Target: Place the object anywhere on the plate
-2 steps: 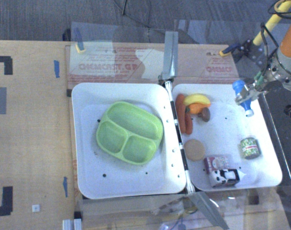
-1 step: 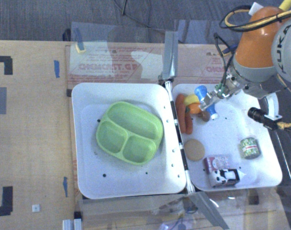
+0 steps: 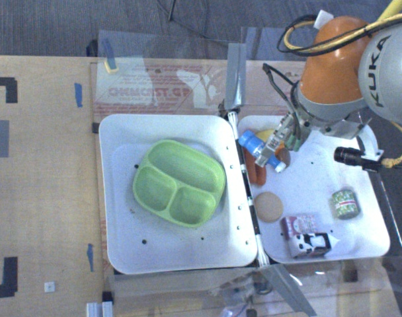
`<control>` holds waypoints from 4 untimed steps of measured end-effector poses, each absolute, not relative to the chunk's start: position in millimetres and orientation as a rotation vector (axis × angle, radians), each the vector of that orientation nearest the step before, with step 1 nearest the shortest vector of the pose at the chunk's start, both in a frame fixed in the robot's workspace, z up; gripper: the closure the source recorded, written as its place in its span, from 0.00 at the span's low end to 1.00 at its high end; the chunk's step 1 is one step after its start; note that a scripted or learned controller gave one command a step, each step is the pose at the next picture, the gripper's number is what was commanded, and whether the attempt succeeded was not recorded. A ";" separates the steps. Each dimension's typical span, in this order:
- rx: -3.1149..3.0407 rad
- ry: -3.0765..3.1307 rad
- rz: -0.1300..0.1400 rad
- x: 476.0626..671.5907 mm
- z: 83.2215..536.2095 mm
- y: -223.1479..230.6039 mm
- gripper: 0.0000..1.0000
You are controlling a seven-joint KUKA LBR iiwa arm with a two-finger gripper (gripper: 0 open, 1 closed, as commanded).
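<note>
A green plate (image 3: 180, 183) with three compartments lies in the left bin (image 3: 115, 144), slightly tilted in the view. My gripper (image 3: 281, 142) is low over the upper left part of the right bin (image 3: 369, 233). It sits right on a blue and white bottle-like object (image 3: 252, 142) that lies slantwise beside the divider between the bins. The gripper's body covers the middle of that object, whose blue end (image 3: 279, 166) sticks out below. A reddish-brown sausage-like piece (image 3: 256, 174) lies just under the blue object.
Also in the right bin are a tan round disc (image 3: 268, 206), a pink and white carton (image 3: 305, 235) and a small green patterned can (image 3: 346, 203). The grey arm with its orange band (image 3: 336, 58) spans the upper right. A black cable end (image 3: 350, 155) hangs nearby.
</note>
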State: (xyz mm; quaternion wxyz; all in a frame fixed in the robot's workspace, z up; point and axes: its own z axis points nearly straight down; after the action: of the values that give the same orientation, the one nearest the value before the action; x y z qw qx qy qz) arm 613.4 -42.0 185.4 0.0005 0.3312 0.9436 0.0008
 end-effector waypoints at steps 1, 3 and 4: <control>0.870 3.018 0.002 595.5 185.1 34.1 1.00; 0.873 3.012 0.007 597.3 196.0 33.1 1.00; 0.873 3.012 0.007 597.3 196.0 32.9 0.00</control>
State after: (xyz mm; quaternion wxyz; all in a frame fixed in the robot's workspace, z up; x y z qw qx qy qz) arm 597.3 32.9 196.0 0.0029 0.2784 0.9605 0.0022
